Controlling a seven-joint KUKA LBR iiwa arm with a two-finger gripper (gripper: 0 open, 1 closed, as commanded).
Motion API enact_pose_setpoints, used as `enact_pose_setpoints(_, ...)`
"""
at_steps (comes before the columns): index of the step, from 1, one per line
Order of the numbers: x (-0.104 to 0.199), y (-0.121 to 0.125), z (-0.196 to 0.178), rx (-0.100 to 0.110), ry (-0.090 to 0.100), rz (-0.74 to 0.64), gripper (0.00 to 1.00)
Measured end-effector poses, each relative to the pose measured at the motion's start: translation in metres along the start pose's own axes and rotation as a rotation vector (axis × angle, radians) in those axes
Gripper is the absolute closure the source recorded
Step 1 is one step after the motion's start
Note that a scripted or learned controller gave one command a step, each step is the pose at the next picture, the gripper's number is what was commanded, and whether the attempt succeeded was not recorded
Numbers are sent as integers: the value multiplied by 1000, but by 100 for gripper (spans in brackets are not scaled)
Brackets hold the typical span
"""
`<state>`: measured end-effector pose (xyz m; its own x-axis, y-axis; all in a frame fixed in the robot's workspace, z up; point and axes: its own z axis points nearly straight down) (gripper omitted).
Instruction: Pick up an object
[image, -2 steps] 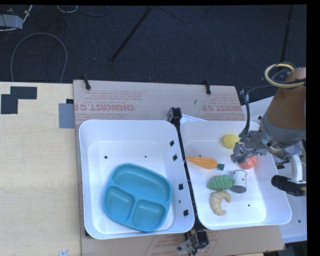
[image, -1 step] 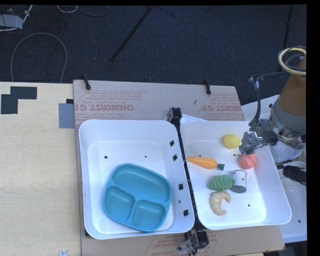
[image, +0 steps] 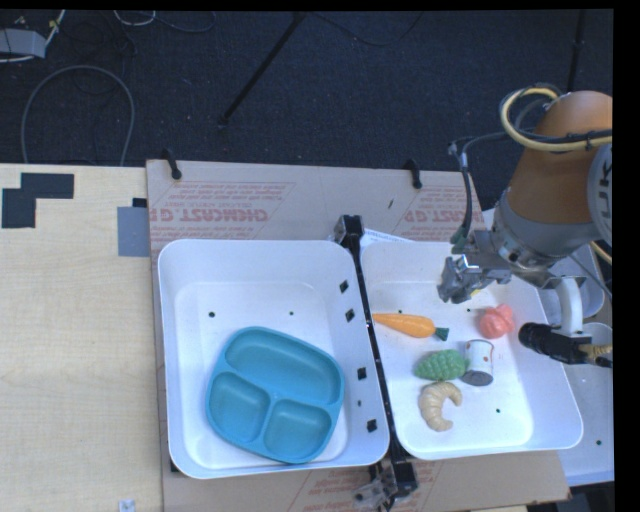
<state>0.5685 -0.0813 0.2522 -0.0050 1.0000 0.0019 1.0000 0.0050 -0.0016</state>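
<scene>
Camera view: gripper poised over right bin, jaw spread impossible to tell; toy carrot nearest, just below and left of it, long axis crosswise, pink piece close by on its other side

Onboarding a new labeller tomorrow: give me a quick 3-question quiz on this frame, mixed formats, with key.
1. True or false: the blue divided tray lies in the same bin as the toy carrot.
2. Multiple choice: what lies directly beside the green leafy toy, on its right in the camera view? A) the croissant B) the small can C) the pink toy
3. Fill in: the gripper hovers over the ___ bin.

Key
1. False: the tray is in the left bin; the carrot is in the right one.
2. B: the small can sits beside it; the croissant is below, and the pink toy is above and to the right.
3. right
</scene>
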Motion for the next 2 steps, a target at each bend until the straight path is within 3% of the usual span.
enact_pose_setpoints(2,111,9,30,4,0,0,100)
